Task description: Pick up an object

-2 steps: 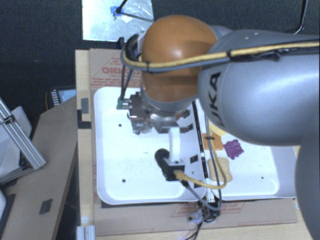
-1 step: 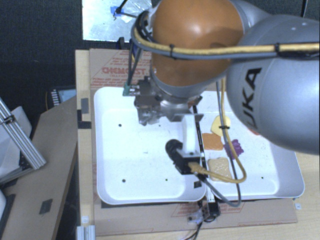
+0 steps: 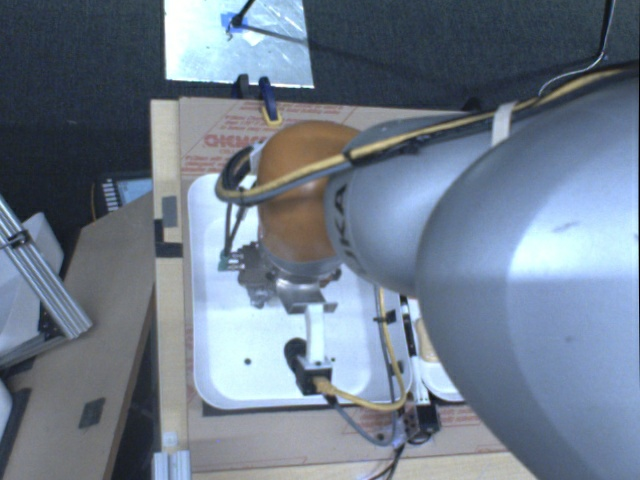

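The arm [image 3: 500, 238] reaches in from the right of the view and takes up most of it. Its grey bulk lies over the right bin [image 3: 445, 383], of which a curved strip of white rim shows near the bottom edge. The orange band [image 3: 295, 193] hangs over the back half of the left bin [image 3: 215, 368]. Under the band the gripper [image 3: 288, 290] points down into that bin, at about the middle of its floor. Its metal body shows just below the band, but the wrist hides its tips, so I cannot tell whether it is open or closed, nor whether it has hold of anything.

The object to pick up cannot be made out, because the wrist covers the patch of floor beneath the gripper. On the bare front-left part of the floor sits one small dark speck [image 3: 247, 360], apart from the gripper. It may be a tiny thing or just a mark; the view is too coarse to say.

Both bins rest on a cardboard sheet [image 3: 205, 133] with red print, which lies on the bench [image 3: 165, 168]. At the sheet's far edge a blue clamp [image 3: 267, 93] and a black clip [image 3: 242, 85] stand side by side. Beyond them a shiny silver sheet [image 3: 238, 23] lies on the dark floor [image 3: 80, 68]. Left of the bench is a wooden top [image 3: 100, 308], and at the view's left edge a metal bar [image 3: 40, 278] runs at a slant.
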You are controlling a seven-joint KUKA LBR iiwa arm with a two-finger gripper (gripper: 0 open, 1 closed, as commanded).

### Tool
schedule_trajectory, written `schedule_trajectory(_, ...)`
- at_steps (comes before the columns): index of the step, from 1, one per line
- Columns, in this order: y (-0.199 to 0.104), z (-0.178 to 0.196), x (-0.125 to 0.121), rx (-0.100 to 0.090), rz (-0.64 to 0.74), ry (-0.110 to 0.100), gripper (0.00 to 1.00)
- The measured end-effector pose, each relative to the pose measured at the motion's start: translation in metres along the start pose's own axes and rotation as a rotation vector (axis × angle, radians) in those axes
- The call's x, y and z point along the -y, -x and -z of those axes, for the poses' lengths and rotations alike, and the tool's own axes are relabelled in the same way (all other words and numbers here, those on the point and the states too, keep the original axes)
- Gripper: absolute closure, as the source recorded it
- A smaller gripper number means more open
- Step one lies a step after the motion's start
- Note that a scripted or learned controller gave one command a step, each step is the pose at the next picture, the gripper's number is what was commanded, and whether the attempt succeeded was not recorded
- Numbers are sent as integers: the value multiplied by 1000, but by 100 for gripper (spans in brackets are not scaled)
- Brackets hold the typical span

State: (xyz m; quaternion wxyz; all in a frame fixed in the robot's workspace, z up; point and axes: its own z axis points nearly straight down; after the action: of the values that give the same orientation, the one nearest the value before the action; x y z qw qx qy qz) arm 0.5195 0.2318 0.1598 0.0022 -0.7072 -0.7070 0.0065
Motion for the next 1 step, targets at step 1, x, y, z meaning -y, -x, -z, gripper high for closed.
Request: schedule_trajectory(1,-2,83,-41,-9,3,22,100)
